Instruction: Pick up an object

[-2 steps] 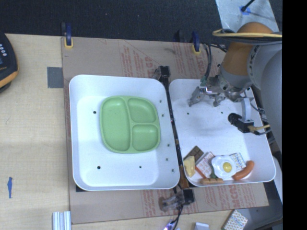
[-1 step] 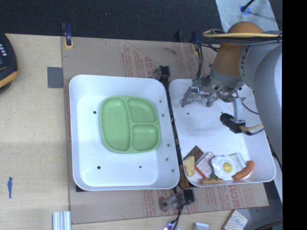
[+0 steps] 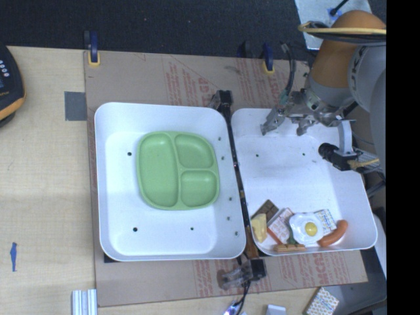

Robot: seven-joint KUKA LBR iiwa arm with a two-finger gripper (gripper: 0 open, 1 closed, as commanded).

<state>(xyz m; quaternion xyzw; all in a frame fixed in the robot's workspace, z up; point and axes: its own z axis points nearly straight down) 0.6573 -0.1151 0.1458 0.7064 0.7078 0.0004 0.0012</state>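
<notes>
The left bin (image 3: pixel 111 176) holds a green divided plate (image 3: pixel 177 170) at its middle. The right bin (image 3: pixel 295 176) has toy food crowded in its near corner: a fried egg (image 3: pixel 308 228), a sausage (image 3: pixel 333 234), a cheese wedge (image 3: pixel 260 228). The gripper (image 3: pixel 287 125) hangs over its far edge, fingers spread, holding nothing.

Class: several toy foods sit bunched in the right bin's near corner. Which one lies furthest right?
The red sausage, at the cluster's right end beside the fried egg; the others lie further left.
</notes>
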